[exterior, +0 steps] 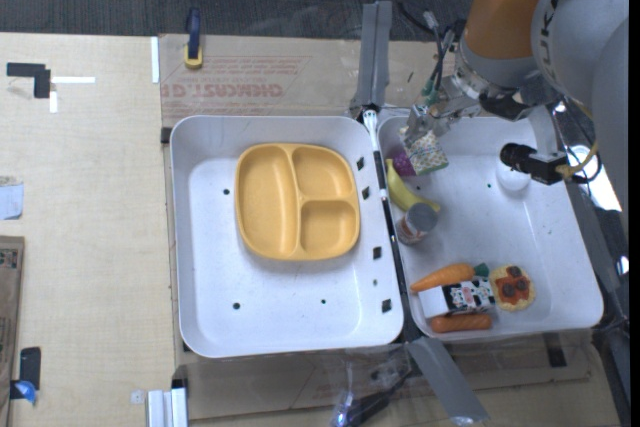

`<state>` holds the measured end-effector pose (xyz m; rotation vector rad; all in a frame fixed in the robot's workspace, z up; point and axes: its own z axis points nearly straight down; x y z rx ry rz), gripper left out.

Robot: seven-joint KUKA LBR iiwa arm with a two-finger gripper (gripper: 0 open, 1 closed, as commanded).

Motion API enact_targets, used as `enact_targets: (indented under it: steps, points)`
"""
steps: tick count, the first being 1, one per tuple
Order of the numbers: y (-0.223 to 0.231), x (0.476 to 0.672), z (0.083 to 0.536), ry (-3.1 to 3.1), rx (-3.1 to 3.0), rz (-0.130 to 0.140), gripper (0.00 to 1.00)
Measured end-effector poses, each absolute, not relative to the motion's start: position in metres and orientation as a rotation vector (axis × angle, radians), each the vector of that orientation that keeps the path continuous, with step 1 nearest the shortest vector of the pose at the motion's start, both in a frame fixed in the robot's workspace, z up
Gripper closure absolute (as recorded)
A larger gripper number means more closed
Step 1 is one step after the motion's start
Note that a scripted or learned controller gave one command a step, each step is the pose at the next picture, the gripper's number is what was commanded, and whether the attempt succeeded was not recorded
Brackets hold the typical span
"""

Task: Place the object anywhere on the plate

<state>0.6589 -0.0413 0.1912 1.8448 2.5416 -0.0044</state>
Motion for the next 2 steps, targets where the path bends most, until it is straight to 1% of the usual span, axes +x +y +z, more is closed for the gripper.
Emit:
enact_targets:
  steps: [1, 2]
  points:
    - [0.0319, 0.6293, 0.1915, 2.6, 1.763, -0.002, 1.0]
    - [0.0314, 0.6294, 0.1916, 2.598, 1.765, -0.002, 0.0]
